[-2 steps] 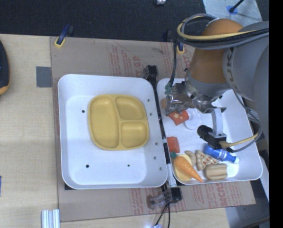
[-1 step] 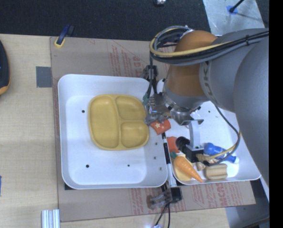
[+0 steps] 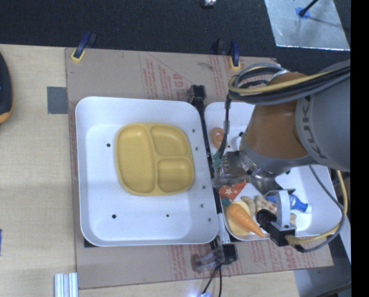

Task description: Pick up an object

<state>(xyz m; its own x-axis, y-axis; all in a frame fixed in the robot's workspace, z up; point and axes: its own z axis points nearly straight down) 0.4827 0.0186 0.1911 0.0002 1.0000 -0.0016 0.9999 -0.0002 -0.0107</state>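
Nearest the camera lies an orange carrot-shaped toy (image 3: 243,219) among small items in the right bin (image 3: 333,190), just below the claw (image 3: 229,169) — whether it is open or closed I cannot tell — while to its left a yellow divided plate (image 3: 154,159) rests in the left bin (image 3: 95,166).

I see an orange carrot-like object (image 3: 243,218) lying tilted in the right bin (image 3: 333,190), tip toward five o'clock, touching a pale lumpy item (image 3: 257,203) at its two o'clock side.
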